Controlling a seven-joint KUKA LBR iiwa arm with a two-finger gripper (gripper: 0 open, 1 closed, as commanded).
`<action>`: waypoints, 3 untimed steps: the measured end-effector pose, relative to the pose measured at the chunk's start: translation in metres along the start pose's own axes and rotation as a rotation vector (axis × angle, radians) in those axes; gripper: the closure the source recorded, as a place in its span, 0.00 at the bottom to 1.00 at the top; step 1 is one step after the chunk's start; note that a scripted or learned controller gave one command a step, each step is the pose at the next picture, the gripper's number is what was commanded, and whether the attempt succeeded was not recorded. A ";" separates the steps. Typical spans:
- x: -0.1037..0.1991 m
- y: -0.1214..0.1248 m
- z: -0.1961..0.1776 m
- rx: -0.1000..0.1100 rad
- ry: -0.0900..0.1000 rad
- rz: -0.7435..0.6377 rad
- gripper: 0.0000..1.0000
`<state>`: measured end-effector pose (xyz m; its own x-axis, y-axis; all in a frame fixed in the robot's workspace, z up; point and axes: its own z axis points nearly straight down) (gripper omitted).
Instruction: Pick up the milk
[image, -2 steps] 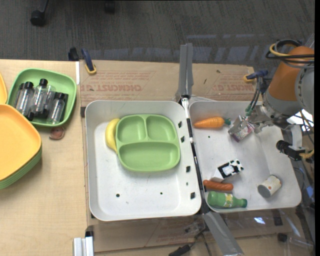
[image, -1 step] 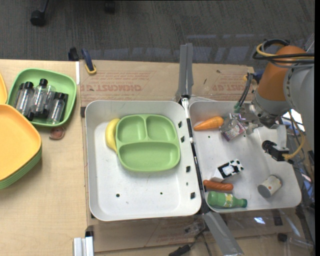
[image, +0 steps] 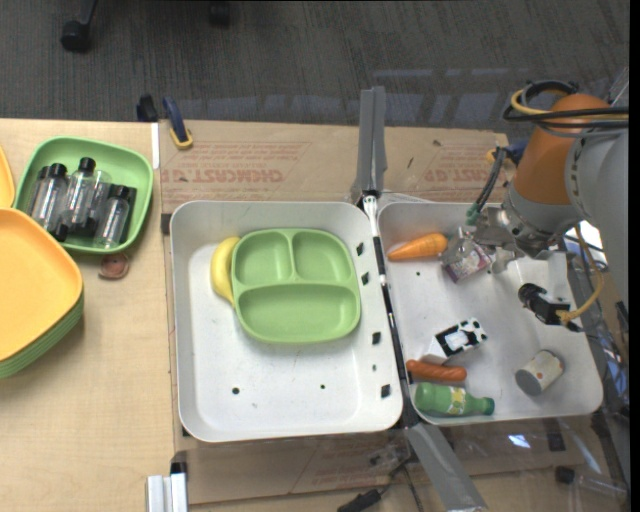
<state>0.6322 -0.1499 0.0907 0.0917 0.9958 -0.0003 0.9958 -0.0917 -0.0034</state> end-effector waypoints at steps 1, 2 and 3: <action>0.001 0.001 -0.001 -0.002 0.000 0.009 0.00; -0.001 0.007 -0.001 0.003 0.000 0.003 0.00; -0.032 0.029 -0.001 -0.001 -0.001 0.012 0.00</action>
<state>0.6580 -0.1848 0.0911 0.1035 0.9946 -0.0017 0.9946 -0.1035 -0.0028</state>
